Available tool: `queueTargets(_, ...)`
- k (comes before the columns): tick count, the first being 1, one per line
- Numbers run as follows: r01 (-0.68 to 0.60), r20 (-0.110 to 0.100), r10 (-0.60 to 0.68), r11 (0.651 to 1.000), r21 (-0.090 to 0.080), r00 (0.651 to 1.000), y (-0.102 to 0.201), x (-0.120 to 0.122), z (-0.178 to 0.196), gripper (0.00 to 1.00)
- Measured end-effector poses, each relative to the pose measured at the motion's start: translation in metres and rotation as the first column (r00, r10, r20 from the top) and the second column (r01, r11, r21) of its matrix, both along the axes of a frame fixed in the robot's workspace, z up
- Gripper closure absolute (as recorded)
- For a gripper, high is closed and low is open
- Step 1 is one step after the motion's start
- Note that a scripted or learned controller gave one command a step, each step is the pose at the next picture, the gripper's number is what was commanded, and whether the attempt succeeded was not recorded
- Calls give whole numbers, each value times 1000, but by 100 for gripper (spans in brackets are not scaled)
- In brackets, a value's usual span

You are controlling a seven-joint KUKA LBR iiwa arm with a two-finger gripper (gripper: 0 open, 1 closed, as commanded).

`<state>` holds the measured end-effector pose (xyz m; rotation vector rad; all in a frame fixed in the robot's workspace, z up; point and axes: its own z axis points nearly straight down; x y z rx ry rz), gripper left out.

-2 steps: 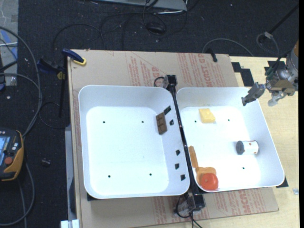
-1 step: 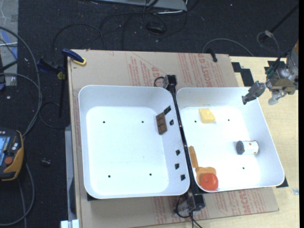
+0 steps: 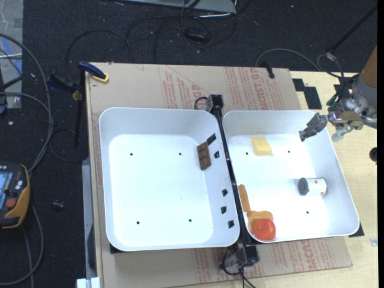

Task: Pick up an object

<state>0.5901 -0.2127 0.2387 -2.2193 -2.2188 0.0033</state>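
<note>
The worktop (image 3: 150, 77) carries two white bins side by side, set so that the arm can reach either from the right. The left bin (image 3: 159, 182) holds a brown bar (image 3: 204, 156) leaning near its right wall. The right bin (image 3: 288, 179) holds the rest of the pickable things: a yellow block (image 3: 261, 146) toward the far side, a white cylinder with a dark cap (image 3: 313, 186) lying on its side toward the right wall, and a red ball (image 3: 263, 227) in the near left corner, touching an orange piece (image 3: 247, 204) that runs along the left wall. The arm (image 3: 366, 92) hangs over the right bin's far right corner, its claw (image 3: 327, 128) well apart from every object and holding nothing; I cannot tell how wide it stands. I judge the pick has not begun, and the cylinder and the block are nearest.
</note>
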Motion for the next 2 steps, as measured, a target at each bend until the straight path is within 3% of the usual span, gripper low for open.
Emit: queueTargets(2,0,0,0,1000,0,1000,-1,-10,-89,0)
